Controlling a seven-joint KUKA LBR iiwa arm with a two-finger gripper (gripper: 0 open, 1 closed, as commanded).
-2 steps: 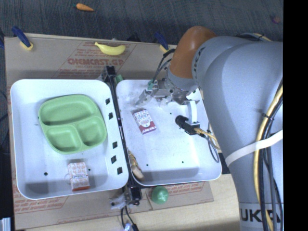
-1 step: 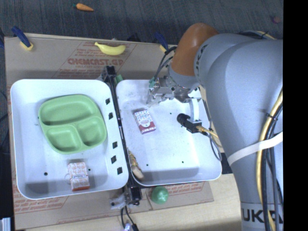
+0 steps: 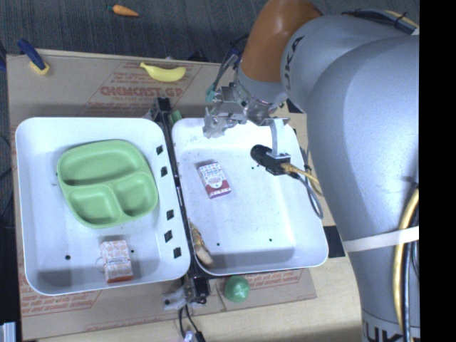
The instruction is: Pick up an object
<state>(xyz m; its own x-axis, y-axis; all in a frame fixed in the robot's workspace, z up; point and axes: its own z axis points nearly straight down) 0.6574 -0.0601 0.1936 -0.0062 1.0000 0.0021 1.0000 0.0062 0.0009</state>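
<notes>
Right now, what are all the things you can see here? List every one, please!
bins: two, white, side by side
plate: one, green, left bin
carton: one, red and pale, front of left bin
packet: one, red and white, right bin
banana: one, yellow, behind the bins
ball: one, green, before the right bin
carrot: one, orange, far back
arm: one, grey and orange, from the right
pincer: one, metal, right bin's back-left corner

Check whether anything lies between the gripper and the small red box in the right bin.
Nothing visible does. The gripper is over the far end of the right bin, and the small red box lies on bare white floor just nearer the camera.
</notes>
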